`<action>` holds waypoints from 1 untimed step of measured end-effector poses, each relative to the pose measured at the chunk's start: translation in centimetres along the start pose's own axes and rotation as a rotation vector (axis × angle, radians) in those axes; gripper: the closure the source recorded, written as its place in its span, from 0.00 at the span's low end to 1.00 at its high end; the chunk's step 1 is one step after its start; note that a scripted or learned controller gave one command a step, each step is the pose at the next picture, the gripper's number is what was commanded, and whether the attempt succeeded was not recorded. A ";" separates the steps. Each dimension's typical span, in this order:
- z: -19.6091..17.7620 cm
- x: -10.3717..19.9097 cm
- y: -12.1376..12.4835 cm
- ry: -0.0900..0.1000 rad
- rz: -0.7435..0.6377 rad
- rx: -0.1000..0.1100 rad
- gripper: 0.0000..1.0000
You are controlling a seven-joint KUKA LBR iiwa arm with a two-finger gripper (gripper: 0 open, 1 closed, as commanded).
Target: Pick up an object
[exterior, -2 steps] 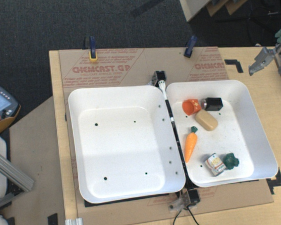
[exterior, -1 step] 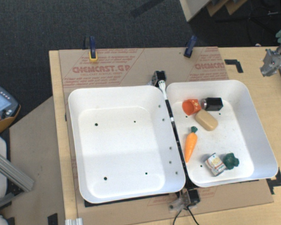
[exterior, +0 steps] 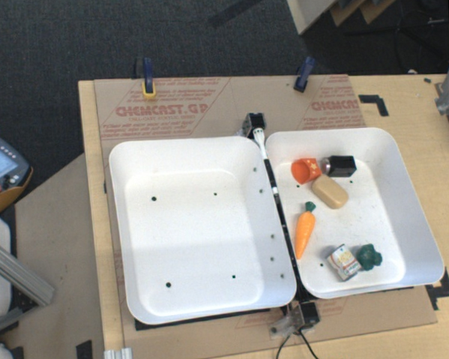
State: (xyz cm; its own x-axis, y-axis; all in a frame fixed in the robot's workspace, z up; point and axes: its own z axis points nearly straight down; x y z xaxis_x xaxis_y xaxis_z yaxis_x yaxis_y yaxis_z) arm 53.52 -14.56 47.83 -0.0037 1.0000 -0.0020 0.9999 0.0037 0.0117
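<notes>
Since nothing lifted yet, I read pick as pending: carrot (exterior: 305, 233) lies apart at 6 o'clock of right bin (exterior: 406, 203), easiest target; gripper state: cannot tell.

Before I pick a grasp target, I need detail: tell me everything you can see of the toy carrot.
The carrot lies flat on the floor of the right bin, near its left wall. It is a smooth orange cone, plastic by the look, with a small green top. The green end points away from the camera and slightly right; the tip points toward the near edge. It lies apart from the tan block above it and the small box to its lower right. Nothing appears to touch it but the bin.
</notes>
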 end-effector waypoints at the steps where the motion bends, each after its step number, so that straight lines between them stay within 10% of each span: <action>1: -6.2 4.4 0.2 0.001 -0.002 0.001 1.00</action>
State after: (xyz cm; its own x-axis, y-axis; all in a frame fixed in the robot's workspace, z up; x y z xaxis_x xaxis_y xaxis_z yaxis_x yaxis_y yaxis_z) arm 53.67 -10.10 54.00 -0.0059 1.0000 -0.0014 0.9999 0.0059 0.0108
